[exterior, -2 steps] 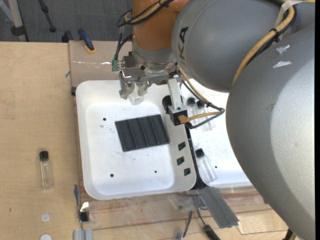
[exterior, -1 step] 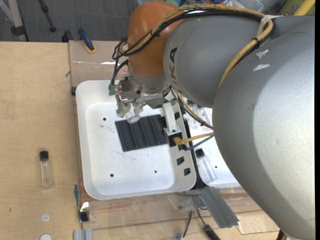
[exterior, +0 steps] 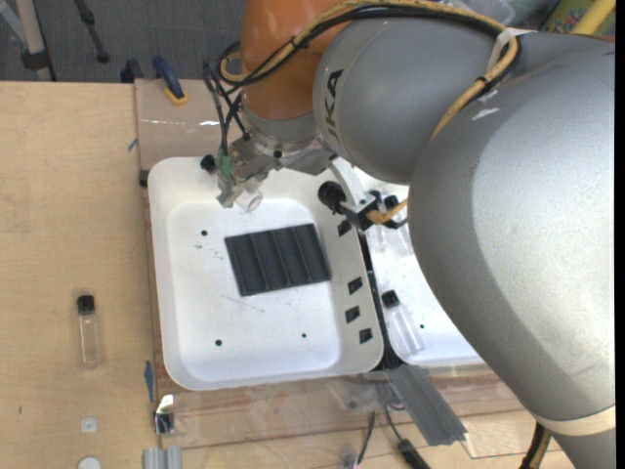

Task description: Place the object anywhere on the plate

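1. In the middle of the left bin (exterior: 186, 350) lies a dark ribbed mat (exterior: 276, 259), flat and a little tilted; every place below is told from this mat.
2. Just above the mat's upper left corner hangs the gripper (exterior: 237, 195), under the orange band (exterior: 283, 42) of the grey arm (exterior: 488, 164). Whether it is open or closed cannot be told, and nothing can be seen held there.
3. A small pale round thing (exterior: 250, 201) sits right at the gripper's tip, close above the mat; what it is cannot be made out.
4. Right of the mat the arm's bulk covers most of the right bin (exterior: 430, 345), leaving a strip of its white floor showing.
5. Between mat and right bin runs the left bin's rim, marked with small black squares (exterior: 355, 286).
6. Well left of the mat, on the wooden bench (exterior: 59, 184), lies a clear vial with a black cap (exterior: 88, 328).
7. White floor lies bare around the mat on its left and lower sides, up to the raised rim.
8. Which thing is the plate cannot be told.
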You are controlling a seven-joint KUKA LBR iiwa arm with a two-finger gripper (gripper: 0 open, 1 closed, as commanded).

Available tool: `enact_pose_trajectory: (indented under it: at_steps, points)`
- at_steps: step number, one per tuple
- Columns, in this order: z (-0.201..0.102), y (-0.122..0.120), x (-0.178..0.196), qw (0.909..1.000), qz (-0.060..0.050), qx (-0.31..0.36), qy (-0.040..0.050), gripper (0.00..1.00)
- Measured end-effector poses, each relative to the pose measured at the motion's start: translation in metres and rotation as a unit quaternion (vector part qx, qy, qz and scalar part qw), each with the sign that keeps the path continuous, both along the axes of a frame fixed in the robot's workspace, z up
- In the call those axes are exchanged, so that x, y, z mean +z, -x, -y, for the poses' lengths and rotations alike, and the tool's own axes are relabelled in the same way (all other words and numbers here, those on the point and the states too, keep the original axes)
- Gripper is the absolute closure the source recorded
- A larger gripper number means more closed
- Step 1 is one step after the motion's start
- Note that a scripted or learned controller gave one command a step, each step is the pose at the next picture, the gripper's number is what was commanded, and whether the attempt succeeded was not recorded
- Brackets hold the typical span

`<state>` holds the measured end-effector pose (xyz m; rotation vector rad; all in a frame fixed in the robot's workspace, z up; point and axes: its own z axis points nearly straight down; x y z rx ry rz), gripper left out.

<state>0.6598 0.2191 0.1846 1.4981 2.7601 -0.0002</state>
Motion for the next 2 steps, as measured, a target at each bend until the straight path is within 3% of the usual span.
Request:
enact_pose_trajectory:
  at_steps: [1, 2]
  points:
    - [0.01, -0.007, 0.057, 1.0, 0.0, 0.009, 0.0, 1.0]
    - [0.017, 0.088, -0.001, 0.9813, -0.004, -0.193, 0.0015, 1.0]
